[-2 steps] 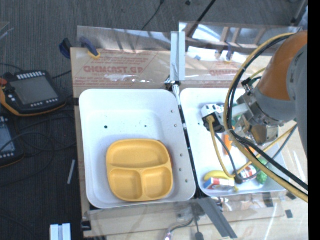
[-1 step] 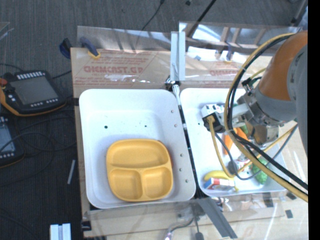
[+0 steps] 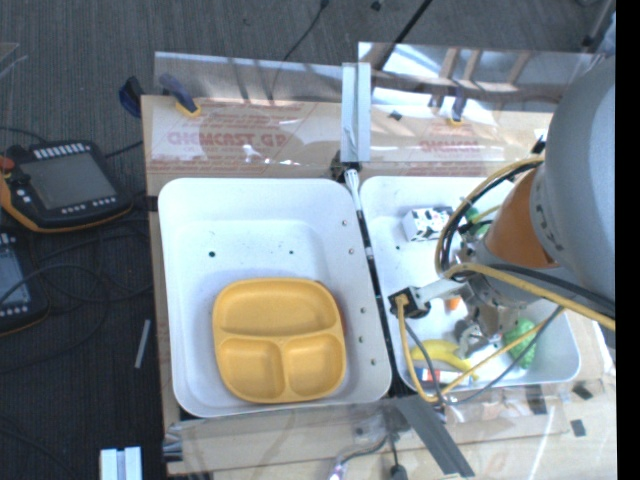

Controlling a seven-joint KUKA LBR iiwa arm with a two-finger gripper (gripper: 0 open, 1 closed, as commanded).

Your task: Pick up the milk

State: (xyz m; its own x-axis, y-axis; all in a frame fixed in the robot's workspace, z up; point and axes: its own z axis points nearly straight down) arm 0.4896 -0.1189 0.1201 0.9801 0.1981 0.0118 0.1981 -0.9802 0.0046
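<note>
Two white bins: the left bin (image 3: 190, 268) holds one yellow plate (image 3: 280, 338), the right bin (image 3: 385, 218) one milk carton (image 3: 428, 222). No label is readable. The gripper (image 3: 485, 323) hangs low there; whether it is open or closed, I cannot tell.

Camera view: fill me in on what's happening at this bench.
A grey robot arm with an orange band reaches from the right down into the right white bin. A small white black-patched milk carton lies near that bin's far end, untouched. A yellow divided plastic plate sits in the left white bin.
</note>
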